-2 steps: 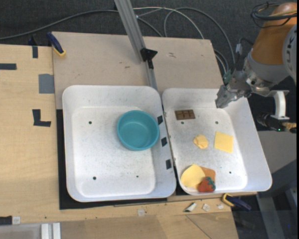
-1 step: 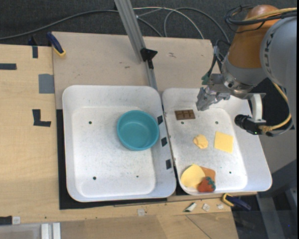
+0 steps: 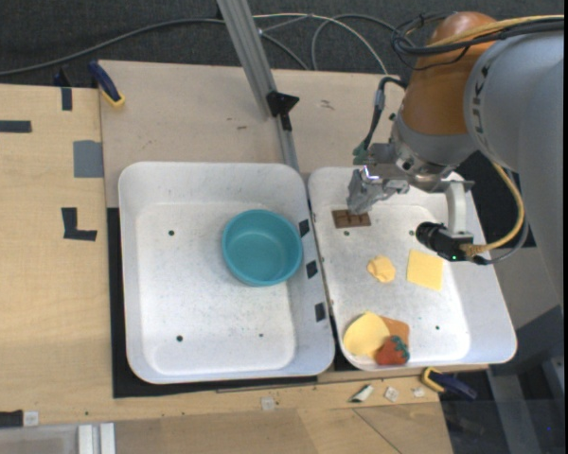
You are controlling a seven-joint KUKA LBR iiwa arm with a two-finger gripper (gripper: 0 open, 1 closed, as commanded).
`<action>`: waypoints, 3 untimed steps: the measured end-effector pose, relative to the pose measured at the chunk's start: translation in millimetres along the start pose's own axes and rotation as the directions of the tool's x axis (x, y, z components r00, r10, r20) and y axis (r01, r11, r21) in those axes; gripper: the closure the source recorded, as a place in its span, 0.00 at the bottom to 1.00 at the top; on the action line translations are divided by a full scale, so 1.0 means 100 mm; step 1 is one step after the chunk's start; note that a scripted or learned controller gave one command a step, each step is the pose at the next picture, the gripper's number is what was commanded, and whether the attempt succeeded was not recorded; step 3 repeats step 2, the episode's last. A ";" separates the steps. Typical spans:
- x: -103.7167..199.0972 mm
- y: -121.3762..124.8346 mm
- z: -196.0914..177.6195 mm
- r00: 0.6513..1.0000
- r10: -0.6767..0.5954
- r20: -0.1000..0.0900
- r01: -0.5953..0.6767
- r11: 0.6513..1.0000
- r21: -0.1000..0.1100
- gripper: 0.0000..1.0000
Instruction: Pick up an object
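Hovering low over the small brown rectangular block (image 3: 352, 218) in the right white bin (image 3: 483, 334), the pincer (image 3: 362, 200) sits just above it. Whether it is gripping cannot be told. The block rests on the bin floor, so lifting remains.

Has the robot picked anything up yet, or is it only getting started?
Nothing is lifted yet. The gripper is down in the right bin, right over the small brown block, so that seems to be its target. I can't tell how the jaws stand. Grabbing and lifting are left. The yellow pieces, the red toy and the blue bowl lie untouched.
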State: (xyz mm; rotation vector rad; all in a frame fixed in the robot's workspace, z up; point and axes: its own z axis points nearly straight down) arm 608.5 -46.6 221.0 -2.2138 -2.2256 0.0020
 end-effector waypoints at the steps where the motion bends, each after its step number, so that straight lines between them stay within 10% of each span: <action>1: 0.54 0.00 0.09 1.000 -0.002 -0.001 0.002 1.000 0.000 1.00; 3: 0.99 -0.06 0.10 1.000 -0.001 -0.001 0.001 1.000 0.000 1.00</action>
